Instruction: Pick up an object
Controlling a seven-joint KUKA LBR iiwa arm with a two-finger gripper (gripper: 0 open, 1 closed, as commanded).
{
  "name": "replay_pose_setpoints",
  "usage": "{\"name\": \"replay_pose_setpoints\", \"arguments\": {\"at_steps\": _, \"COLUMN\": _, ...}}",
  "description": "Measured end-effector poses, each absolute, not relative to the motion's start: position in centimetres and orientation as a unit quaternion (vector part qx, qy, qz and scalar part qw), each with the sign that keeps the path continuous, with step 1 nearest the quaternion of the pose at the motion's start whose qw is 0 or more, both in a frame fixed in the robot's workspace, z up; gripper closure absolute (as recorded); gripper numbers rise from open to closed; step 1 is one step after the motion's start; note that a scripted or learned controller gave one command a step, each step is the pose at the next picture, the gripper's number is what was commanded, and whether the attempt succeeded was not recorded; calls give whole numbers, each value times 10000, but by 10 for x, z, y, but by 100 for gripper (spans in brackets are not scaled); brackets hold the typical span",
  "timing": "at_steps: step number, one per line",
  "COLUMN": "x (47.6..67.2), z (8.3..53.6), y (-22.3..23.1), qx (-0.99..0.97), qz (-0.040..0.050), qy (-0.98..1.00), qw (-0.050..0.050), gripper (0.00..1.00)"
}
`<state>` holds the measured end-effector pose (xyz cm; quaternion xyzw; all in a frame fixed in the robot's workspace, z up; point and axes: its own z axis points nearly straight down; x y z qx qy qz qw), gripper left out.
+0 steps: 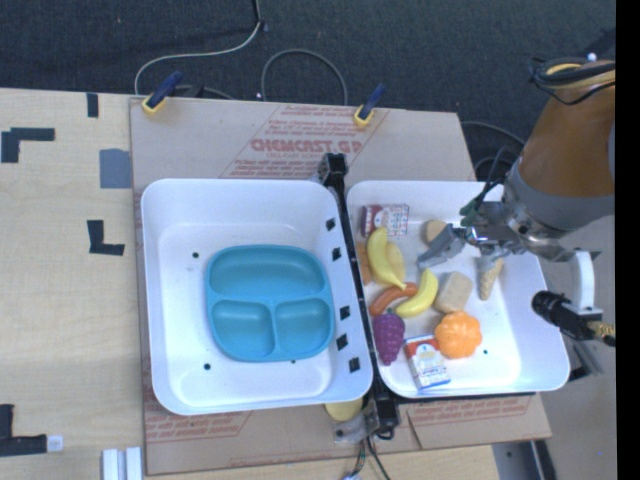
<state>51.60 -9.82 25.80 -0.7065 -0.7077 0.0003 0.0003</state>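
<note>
Objects for picking are heaped in the right bin, while the left bin is taken up by a blue divided tray, laid flat in its middle and evidently meant as a place to receive things. Both bins are set side by side on a cardboard sheet that is clamped to the bench at its far edge, presumably so that nothing slides when the arm presses down. The arm is brought in from the right, and its gripper is hung over the right bin's middle; its fingers are seen spread apart, with nothing between them. Below and to the left of it, the toys are crowded toward the dividing wall: two bananas, an orange, a beige block just beside the lower banana, a bunch of purple grapes, a small red-and-white carton near the front wall, and a wrapped packet toward the back. Because these lie touching or nearly so, little room is left for a finger to be slipped between them. More open floor is offered along the bin's right and front-right parts, so the orange, which is bordered by bare floor on that side, is judged the easiest to be approached.
</note>
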Motion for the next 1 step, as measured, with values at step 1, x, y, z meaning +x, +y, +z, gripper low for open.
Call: {"name": "replay_pose_setpoints", "arguments": {"at_steps": 1, "x": 584, "z": 179, "y": -76, "qx": -7058, "qz": 15, "qy": -7084, "qw": 17, "gripper": 0}}
